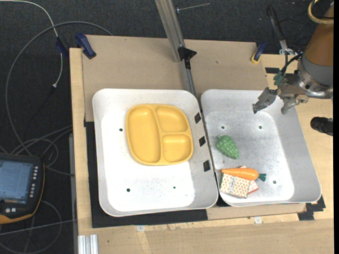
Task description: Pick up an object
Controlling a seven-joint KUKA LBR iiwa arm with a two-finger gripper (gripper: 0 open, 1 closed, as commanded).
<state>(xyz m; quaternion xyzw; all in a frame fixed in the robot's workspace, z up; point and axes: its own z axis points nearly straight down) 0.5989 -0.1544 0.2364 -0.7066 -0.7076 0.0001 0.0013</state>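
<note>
My gripper (276, 102) hangs over the far right part of the right bin (280, 142), open, with nothing between its two fingers. A green bumpy toy vegetable (228, 146) lies in the middle-left of that bin, well below and left of the gripper. Near the bin's front edge lies an orange carrot (241, 173) with a green tip, resting on top of a small patterned box (235, 185).
The left bin (108, 184) holds a yellow three-compartment plate (159, 134). A metal pole (172, 25) slants up from between the bins. Blue clamps (85, 45) grip the bench's far edge. A tablet (18, 187) and cables lie off the bench at left.
</note>
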